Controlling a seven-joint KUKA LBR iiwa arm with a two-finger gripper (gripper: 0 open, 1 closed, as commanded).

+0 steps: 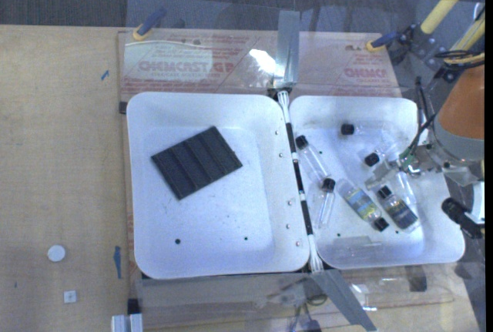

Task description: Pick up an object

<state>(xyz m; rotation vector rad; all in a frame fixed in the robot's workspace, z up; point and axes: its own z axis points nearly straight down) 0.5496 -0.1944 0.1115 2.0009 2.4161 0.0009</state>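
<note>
**Tabletop, two bins, vials in the right bin**

1. Tabletop (54, 130): pale wood surface carrying both bins; a small white disc (56, 253) lies near its lower left, well apart from the bins.
2. Left bin (146, 238): shallow, white, with rounded corners. It holds one item.
3. Right bin (323, 111): same make, set just beside the left bin, the rims meeting down the middle.
4. Arm (468, 111): grey with an orange band, entering from the right edge and hanging over the right side of the right bin.
5. Ribbed panel (196, 162): dark grey, flat, rectangular, turned at an angle, lying in the upper middle of the left bin.
6. Pincer (400, 166): low over the right part of the right bin, among the vials; how far it stands open cannot be told, and nothing can be seen held in it.
7. Clear vials, black caps, all in the right bin: one long vial (310, 157) near the left wall, slanted; a second (325, 202) just below it; a labelled vial (363, 204) toward the centre; a dark-filled vial (399, 209) beside that, just under the pincer.
8. Loose black cap (347, 129): in the upper part of the right bin, apart from the vials
</note>
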